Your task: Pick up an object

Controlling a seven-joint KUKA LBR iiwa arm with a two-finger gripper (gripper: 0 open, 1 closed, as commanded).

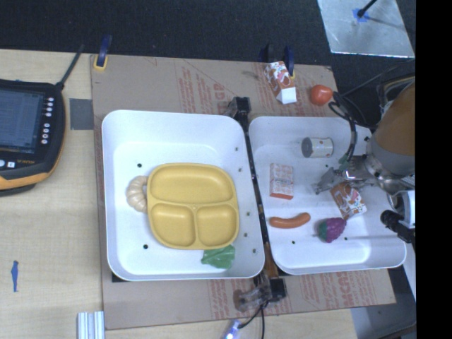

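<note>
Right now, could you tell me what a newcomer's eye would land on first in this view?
Most striking is the yellow three-compartment plastic tray filling much of the left white bin. Next comes the scatter in the right white bin: an orange sausage, a purple grape-like toy and a grey metal can. The grey arm's gripper hangs over a red-and-white snack packet there.

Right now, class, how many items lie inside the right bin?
5: can at the back, carton on the left, sausage in front, grapes beside it, packet by the gripper, which may hide more.
</note>
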